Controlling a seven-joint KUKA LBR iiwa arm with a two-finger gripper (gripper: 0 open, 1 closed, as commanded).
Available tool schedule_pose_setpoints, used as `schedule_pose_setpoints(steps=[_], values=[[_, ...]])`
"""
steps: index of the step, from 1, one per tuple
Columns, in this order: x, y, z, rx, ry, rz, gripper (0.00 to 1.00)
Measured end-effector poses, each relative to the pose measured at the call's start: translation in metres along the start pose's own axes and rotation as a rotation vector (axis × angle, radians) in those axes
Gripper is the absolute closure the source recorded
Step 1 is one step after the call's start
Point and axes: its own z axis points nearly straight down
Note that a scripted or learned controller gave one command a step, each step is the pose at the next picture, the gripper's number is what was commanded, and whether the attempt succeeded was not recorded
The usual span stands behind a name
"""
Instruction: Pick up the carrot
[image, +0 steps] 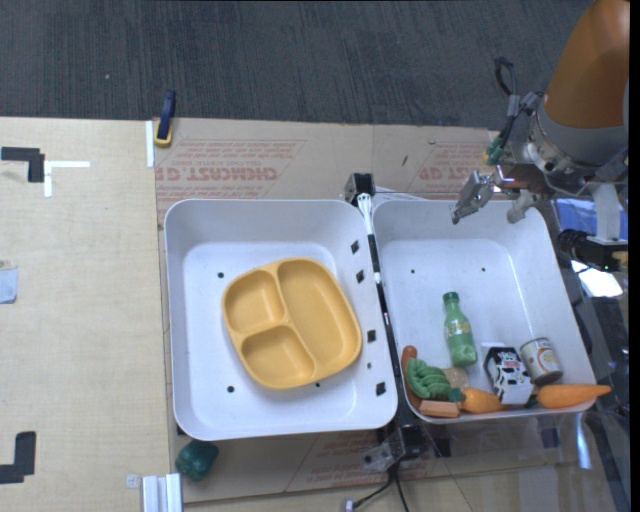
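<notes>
The carrot (572, 396) is long and orange and lies along the front wall of the right bin (500, 260), in its front right corner. My gripper (495, 208) hangs over the bin's far edge, well behind the carrot. Its two fingers stand spread apart and open, with nothing between them. The arm's orange band (595, 60) fills the top right corner.
Near the carrot lie a tin can (541, 359), a black-and-white box (508, 373), a small orange item (481, 402), a sausage (438, 408), a green leafy toy (427, 379) and a green bottle (459, 328). The left bin (190, 300) holds a yellow divided plate (290, 322).
</notes>
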Motion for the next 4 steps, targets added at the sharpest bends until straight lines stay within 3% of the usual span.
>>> schedule_pose_setpoints(steps=[1,2,3,4], values=[[0.052,-0.046,0.089,0.002,0.001,-0.029,0.00],[0.128,-0.068,0.089,0.002,0.001,0.050,0.00],[0.124,-0.131,0.090,0.002,0.001,0.035,0.00],[0.056,-0.095,0.090,-0.002,0.000,0.071,0.00]])
